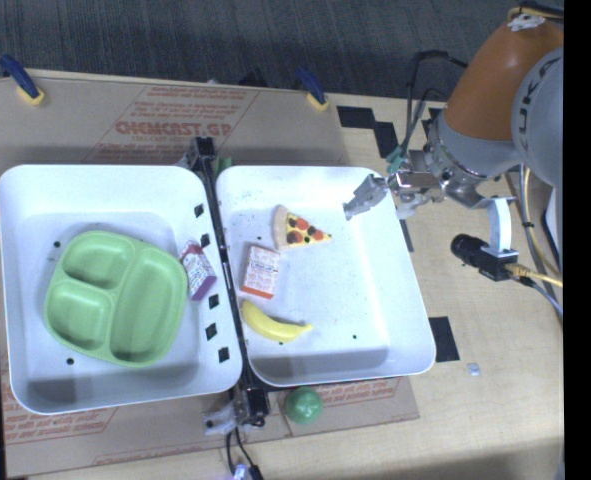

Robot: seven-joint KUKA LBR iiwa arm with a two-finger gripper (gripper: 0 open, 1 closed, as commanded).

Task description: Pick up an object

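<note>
Currently two white bins sit side by side: left bin [15,268] and right bin [395,298]. One green divided plate [115,298] lies in the left bin, one small purple packet [197,271] beside it. Right bin contents: one yellow banana [273,324], one small carton [261,272], one pizza-slice toy [297,230]. One green ball [302,404] rests outside, on the cardboard in front.

Gripper [360,200] hovers over the right bin's far right corner; open-or-closed state cannot be read, nothing visibly held. Judged nearest target: pizza slice, just left of the gripper, long axis pointing roughly toward it. Carton and banana lie farther left, nearer the camera.
</note>
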